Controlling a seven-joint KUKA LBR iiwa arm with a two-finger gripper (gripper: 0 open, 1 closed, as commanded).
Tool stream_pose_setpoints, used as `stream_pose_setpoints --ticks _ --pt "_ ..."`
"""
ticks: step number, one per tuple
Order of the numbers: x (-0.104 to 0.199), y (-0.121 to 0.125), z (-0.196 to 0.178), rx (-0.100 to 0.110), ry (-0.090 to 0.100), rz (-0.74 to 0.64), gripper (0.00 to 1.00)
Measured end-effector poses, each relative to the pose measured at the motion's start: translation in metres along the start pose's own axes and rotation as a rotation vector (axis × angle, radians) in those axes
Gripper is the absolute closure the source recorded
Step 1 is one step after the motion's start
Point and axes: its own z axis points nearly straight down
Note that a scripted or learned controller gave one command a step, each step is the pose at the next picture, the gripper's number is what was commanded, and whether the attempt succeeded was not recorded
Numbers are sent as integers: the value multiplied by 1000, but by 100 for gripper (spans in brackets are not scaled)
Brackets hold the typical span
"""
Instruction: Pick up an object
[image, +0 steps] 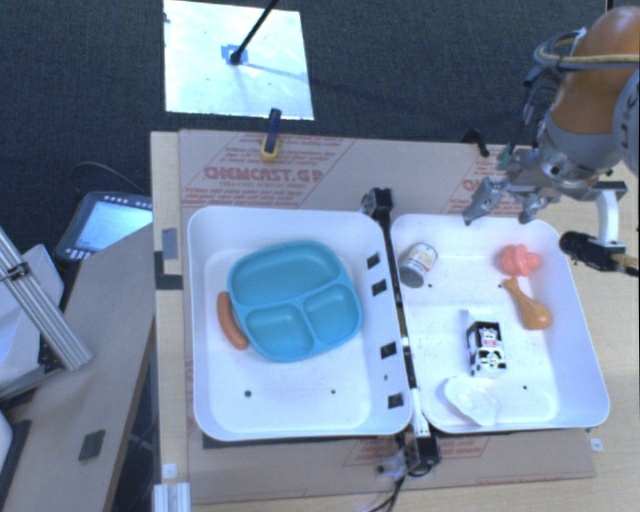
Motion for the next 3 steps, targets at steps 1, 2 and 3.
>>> stream_pose_setpoints --ticks 1,2,3 --pt "0 2 -8 -12 -1 -2 0" --pt "2 -3 52 -10 -1 0 0" --pt "-5 0 111 -10 -2 1 0"
